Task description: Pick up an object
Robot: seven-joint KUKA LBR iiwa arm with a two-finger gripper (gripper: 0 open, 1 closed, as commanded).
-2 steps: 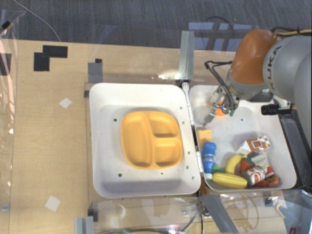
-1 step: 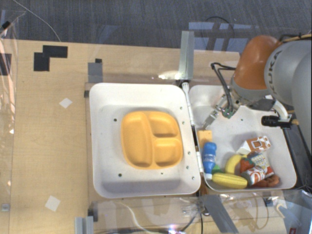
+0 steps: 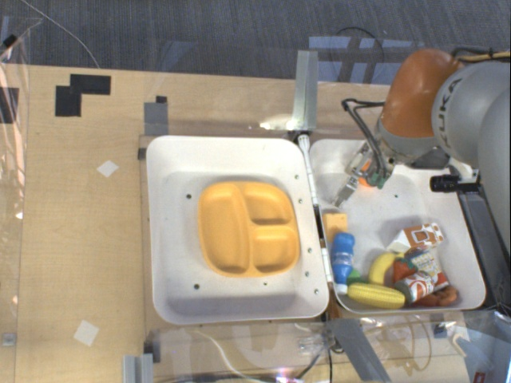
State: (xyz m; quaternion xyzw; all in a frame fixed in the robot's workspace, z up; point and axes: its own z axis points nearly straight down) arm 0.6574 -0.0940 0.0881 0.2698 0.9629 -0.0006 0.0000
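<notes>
I see the gripper (image 3: pixel 357 178) low over the right bin's (image 3: pixel 471 246) far edge, whether spread I cannot tell | toys (image 3: pixel 399 278) heaped in its near corner, well apart | yellow tray (image 3: pixel 247 227) fills left bin (image 3: pixel 168 238).

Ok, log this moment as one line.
arm: over right bin | pincer: raised above bin floor | yellow tray: left bin | bananas, bottle: right bin, untouched

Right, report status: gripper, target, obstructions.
Gripper low over right bin, upper part. Nothing seen in its grasp. Pile of objects at bin's near end, apart from gripper. Yellow tray in left bin.
</notes>
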